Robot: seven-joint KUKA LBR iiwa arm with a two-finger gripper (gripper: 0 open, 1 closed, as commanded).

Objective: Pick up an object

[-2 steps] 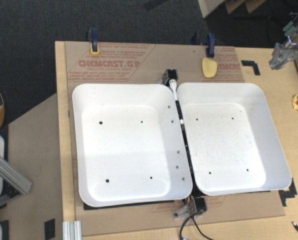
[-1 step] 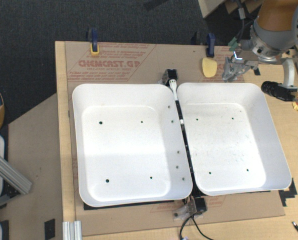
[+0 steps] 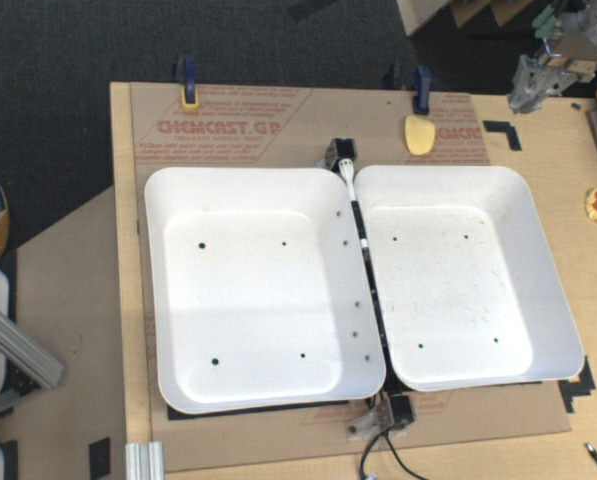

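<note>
Low in the frame, the two bins, left bin (image 3: pixel 243 288) and right bin (image 3: pixel 458 278), show bare white floors with nothing loose to pick. One likely candidate, a small yellow piece (image 3: pixel 419 135), lies on the surface (image 3: pixel 278 128) just above the right bin's upper left corner, outside both bins and below a blue clamp (image 3: pixel 421 88). At the upper right of the frame the gripper (image 3: pixel 540 76) hangs well apart from that piece, with nothing visibly in it. Whether it is released or clenched I cannot tell. I judge the pick not yet begun: approach, grasp and lift all remain.
</note>
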